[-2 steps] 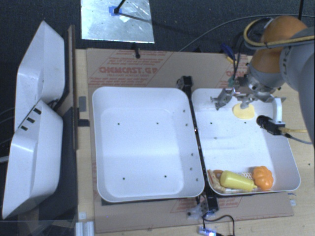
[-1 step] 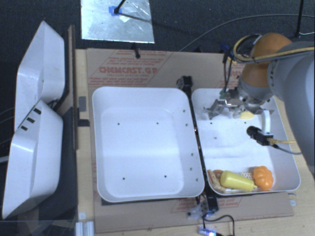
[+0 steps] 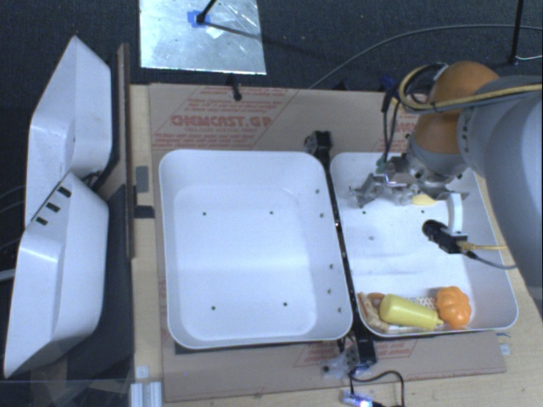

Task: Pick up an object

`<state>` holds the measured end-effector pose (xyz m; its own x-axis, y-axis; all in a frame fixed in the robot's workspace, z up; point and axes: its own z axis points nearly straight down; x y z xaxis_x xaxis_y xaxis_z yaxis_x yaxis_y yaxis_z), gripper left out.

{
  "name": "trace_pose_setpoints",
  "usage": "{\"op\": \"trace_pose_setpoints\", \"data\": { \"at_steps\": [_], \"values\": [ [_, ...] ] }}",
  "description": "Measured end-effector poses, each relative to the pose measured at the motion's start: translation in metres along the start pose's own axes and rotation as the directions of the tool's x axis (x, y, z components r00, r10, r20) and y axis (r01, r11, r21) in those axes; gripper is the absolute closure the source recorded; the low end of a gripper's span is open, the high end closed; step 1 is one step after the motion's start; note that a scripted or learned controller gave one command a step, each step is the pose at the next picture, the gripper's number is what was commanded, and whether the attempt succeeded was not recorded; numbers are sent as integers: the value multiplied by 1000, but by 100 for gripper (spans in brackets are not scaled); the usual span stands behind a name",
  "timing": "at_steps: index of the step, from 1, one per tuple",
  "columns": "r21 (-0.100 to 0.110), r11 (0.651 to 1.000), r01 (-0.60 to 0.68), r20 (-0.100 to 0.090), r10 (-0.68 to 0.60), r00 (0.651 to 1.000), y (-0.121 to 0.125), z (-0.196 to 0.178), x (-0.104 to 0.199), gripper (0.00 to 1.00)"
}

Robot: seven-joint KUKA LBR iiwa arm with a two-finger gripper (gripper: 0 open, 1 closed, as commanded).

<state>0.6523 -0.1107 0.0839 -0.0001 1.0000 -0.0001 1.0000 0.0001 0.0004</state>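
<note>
Right bin (image 3: 501, 312), smooth white plastic: glossy yellow bottle (image 3: 409, 310) lying flat; round orange fruit (image 3: 454, 306) touching it. Metal gripper (image 3: 382, 189) above far end, jaws' state unreadable.

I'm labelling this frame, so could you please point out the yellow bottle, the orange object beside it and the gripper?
yellow bottle (image 3: 409, 310), camera view, middle of its body.
orange object (image 3: 454, 306), camera view, its top surface.
gripper (image 3: 366, 193), camera view, at its fingertips.
</note>
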Motion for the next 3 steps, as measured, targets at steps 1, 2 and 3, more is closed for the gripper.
{"op": "trace_pose_setpoints", "data": {
  "at_steps": [1,2,3],
  "values": [
    [-2,1000,0,0,0,1000,1,-11,0,100],
    [-6,1000,-1,1,1,1000,3,-73,-7,100],
    [-5,1000,0,1,0,1000,4,-127,-7,100]
  ]
}}
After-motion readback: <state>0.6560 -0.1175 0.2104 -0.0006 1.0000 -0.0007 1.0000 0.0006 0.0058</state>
